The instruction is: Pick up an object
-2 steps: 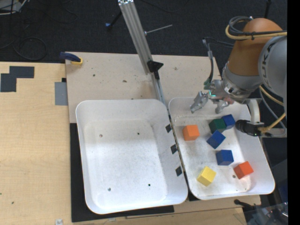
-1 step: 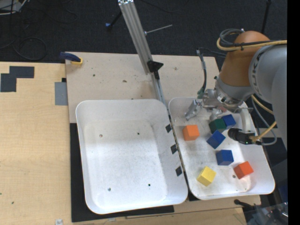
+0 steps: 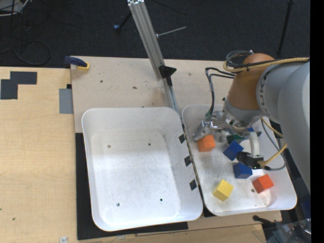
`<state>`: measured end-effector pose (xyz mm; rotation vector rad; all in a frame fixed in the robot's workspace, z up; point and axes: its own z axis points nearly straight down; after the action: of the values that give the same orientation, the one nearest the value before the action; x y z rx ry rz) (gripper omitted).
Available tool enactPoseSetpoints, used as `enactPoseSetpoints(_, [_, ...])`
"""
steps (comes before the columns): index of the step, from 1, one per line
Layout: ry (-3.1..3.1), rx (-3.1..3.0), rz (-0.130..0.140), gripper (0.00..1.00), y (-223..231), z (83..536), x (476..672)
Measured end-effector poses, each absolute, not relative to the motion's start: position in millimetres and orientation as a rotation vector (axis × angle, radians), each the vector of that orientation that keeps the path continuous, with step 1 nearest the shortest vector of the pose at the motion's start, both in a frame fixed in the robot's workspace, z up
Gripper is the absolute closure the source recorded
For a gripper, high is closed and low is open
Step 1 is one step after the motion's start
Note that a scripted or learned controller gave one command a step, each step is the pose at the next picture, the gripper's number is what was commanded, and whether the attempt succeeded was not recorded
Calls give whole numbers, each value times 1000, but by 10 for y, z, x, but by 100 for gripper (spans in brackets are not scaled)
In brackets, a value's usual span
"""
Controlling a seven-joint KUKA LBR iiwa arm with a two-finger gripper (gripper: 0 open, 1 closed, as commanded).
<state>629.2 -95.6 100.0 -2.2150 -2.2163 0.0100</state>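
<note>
I see the orange block (image 3: 206, 144) in the right bin (image 3: 283, 204), toward that bin's upper left, close to the wall it shares with the left bin (image 3: 101, 135). The gripper (image 3: 206, 129) sits directly above it at twelve o'clock, its metal tips down at the block's top edge. From this slanted view I cannot tell whether the tips are spread or pinched, nor whether the block is between them.

From the orange block, a blue block (image 3: 233, 150) lies at three o'clock, just beside the wrist. A second blue block (image 3: 242, 170) is at about four o'clock, a little farther. A red block (image 3: 262, 183) rests at four o'clock beyond that, near the bin's lower right. A yellow block (image 3: 223, 190) sits at five o'clock, well apart from the orange one. Something green (image 3: 236, 134) peeks out under the wrist at two o'clock; I can't make out its shape.

The arm (image 3: 283, 92) comes in from three o'clock, its orange band (image 3: 248, 85) bulking over the bin's upper edge, with black cables looped around it. A slanted aluminium bar (image 3: 149, 39) rises at eleven o'clock from between the bins.
</note>
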Motion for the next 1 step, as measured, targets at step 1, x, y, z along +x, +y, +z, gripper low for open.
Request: enactPoseSetpoints(1, [-2218, -2224, -3, 0, -948, 926, 6306])
